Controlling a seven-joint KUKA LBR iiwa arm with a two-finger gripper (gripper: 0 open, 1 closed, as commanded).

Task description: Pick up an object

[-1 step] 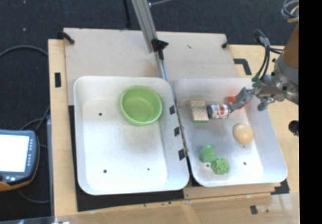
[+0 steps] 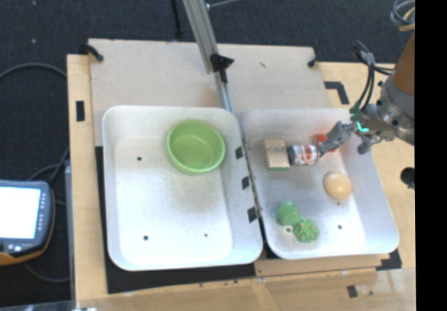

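Note:
In the right bin (image 2: 374,194) lie a tan block with a green edge (image 2: 277,154), a small red and white can (image 2: 304,155) on its side, a beige egg-shaped object (image 2: 337,185), a smooth green piece (image 2: 287,213) and a knobbly green ball (image 2: 306,231). My gripper (image 2: 334,140) reaches in from the right, low over the bin's upper right part. Its tip is just right of the can, beside a small red-orange bit (image 2: 321,139). Whether it touches the can is unclear.
A light green bowl (image 2: 196,146) sits at the top of the left bin (image 2: 140,219). A slanted metal pole (image 2: 199,16) stands behind the bins, over the seam between them. A handheld screen (image 2: 21,219) lies off the bench's left edge.

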